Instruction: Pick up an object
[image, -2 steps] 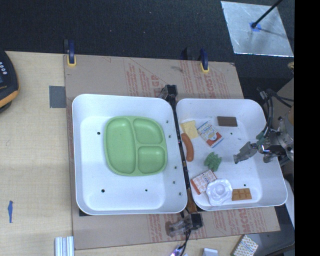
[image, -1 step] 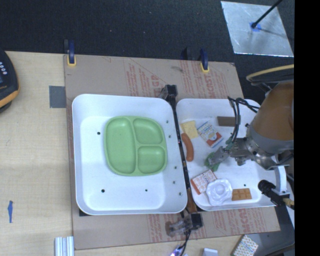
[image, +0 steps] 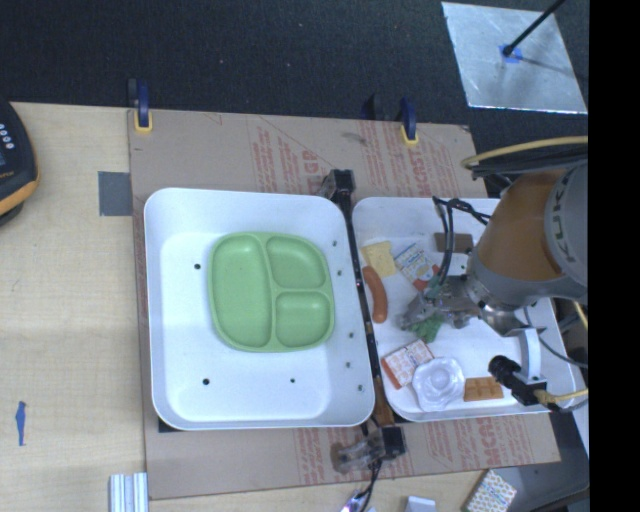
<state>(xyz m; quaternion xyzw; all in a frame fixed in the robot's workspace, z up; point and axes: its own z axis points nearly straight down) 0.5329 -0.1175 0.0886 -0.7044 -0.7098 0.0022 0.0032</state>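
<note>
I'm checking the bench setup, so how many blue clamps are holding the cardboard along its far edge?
2. One blue clamp grips the far left corner of the cardboard; the other clamp sits on the far edge above the right bin. Others may be hidden behind the arm.

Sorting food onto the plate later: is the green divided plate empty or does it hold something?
Empty. The green plate lies flat in the left bin, and all three of its compartments show bare green.

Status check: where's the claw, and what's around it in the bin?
Claw low in right bin, over green item. Grip unconfirmed. Hot dog, packets, clear cup close by. Green plate in left bin.
</note>
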